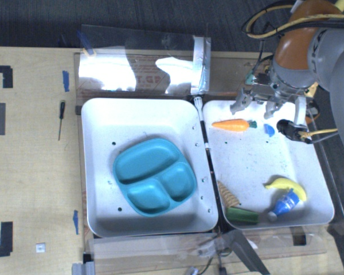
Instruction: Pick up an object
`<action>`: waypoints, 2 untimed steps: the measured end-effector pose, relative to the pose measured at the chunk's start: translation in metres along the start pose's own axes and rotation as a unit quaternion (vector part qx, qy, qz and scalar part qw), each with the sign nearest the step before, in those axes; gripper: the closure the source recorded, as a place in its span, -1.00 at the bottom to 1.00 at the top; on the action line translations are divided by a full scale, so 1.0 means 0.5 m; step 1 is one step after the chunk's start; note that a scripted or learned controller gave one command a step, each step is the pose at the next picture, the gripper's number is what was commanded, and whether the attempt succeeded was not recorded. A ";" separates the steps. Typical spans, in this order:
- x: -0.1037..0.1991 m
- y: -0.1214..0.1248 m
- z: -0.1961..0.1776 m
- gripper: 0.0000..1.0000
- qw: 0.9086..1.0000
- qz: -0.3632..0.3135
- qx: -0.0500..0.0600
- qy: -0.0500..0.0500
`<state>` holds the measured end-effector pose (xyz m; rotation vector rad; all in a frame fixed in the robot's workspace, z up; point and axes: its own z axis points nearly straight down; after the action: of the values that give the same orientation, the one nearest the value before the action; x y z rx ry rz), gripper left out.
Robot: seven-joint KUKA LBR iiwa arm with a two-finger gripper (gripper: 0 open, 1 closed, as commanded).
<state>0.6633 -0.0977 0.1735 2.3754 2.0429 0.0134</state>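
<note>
**End effector spread open over the far rim of the right bin**

Taking the right bin (318, 173) as the landmark: along its near edge lie a dark green piece (242, 214), a tan ridged piece (228, 195) tight against the near-left wall, and a blue bottle (286, 203) just beside a yellow banana (285, 185) near the near-right corner. These four crowd the near rim, and the bottle and banana touch or nearly touch. The middle of the bin floor is bare white, the widest open room inside it.

Farther in, an orange carrot (233, 125) lies lengthwise close to the far-left wall, green tip toward a small blue piece (269, 130) just beyond it. Both sit apart from the walls on the inner side.

At the far rim, the end effector (256, 103) hangs with its two fingers apart and nothing between them, above the carrot and small blue piece, near the bin's back edge.

Left of the right bin, sharing its dividing wall, the left bin (97, 153) holds a blue divided tray (155, 176), with bare floor around it on all sides.
</note>
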 end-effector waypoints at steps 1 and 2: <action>0.085 -0.017 -0.069 -1.00 0.999 0.043 0.004 0.000; -0.075 -0.022 0.060 -1.00 0.999 0.047 0.010 -0.002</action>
<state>0.6470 -0.1329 0.1434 2.4782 1.9378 -0.0111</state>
